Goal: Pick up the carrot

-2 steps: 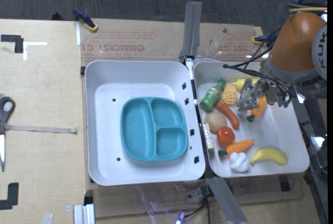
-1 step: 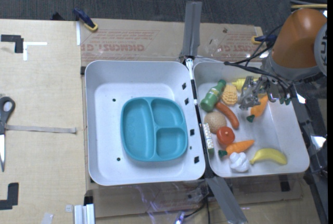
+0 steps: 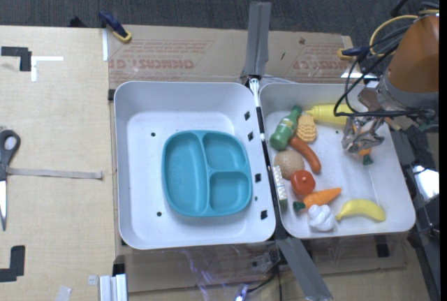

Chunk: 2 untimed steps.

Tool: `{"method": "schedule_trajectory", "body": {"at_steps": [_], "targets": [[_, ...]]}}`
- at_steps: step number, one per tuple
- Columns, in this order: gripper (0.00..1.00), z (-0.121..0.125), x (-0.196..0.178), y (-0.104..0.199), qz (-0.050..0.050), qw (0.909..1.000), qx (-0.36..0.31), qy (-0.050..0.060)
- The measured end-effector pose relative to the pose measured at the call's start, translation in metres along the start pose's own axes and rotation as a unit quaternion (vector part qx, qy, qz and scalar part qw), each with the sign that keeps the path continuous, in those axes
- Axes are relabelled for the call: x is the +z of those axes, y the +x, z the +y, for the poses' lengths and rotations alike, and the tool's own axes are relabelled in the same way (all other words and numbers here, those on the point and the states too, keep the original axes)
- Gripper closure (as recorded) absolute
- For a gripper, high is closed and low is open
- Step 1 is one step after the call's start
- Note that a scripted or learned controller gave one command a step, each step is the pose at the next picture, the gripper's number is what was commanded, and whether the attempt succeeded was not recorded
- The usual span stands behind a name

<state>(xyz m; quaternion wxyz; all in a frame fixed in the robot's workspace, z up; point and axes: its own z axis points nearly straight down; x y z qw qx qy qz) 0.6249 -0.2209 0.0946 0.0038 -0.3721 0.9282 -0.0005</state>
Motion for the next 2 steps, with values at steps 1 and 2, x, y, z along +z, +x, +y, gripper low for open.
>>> {"method": "schedule_trajectory", "body": {"at_steps": [1,2], "targets": [[1.0,0.0682,-0.0419,0.0452,0.002,0.9975,0.071,-0.001],[0.0,0.0683,-0.0419,0.0451,0.002,0.9975,0.071,-0.001]]}}
